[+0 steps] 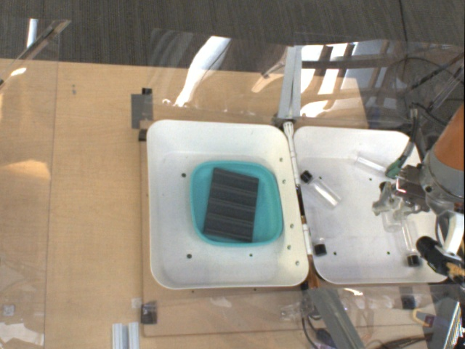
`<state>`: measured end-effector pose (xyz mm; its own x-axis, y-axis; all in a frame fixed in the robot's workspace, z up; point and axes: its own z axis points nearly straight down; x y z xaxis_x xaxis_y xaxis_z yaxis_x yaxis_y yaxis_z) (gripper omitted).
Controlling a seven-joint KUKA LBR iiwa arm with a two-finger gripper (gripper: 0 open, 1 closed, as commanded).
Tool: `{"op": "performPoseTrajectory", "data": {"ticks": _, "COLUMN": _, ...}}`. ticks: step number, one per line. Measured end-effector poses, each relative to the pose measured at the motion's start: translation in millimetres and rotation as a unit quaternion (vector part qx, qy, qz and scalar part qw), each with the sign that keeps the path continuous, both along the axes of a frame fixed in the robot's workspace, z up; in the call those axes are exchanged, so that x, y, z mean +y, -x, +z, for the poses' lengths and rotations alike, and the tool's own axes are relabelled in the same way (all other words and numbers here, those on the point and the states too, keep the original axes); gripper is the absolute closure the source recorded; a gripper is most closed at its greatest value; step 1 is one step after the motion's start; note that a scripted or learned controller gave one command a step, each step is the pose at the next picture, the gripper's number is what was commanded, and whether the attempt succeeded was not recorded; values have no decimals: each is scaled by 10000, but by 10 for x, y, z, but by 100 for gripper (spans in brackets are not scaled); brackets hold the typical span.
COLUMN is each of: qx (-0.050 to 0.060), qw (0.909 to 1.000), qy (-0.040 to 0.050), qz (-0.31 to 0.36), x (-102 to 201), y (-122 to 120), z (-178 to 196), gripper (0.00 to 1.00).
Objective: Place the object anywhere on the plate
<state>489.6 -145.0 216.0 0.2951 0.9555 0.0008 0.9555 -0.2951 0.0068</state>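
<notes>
Lying already on the teal plate (270, 217), the dark ridged block (232, 205) sits far left of the gripper (396, 202), grip unreadable.

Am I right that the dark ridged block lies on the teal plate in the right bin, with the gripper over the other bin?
Not quite. The camera view shows the dark ridged block on the teal plate in the left bin; the gripper is over the right bin.

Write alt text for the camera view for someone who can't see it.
A dark grey ribbed rectangular block lies on a teal square plate in the left shallow white bin. The grey robot arm's pincer hovers over the right white bin, near a small clear tube.
</notes>
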Motion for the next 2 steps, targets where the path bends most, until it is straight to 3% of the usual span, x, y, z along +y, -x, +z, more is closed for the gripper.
{"op": "performPoseTrajectory", "data": {"ticks": 1, "qx": -47, "qw": 9998, "qy": 0, "qz": 202, "x": 559, "y": -26, "z": -1269, "gripper": 100}}
{"op": "performPoseTrajectory", "data": {"ticks": 2, "qx": -2, "qw": 9997, "qy": -7, "qz": 254, "x": 1054, "y": -466, "z": -302, "gripper": 100}}
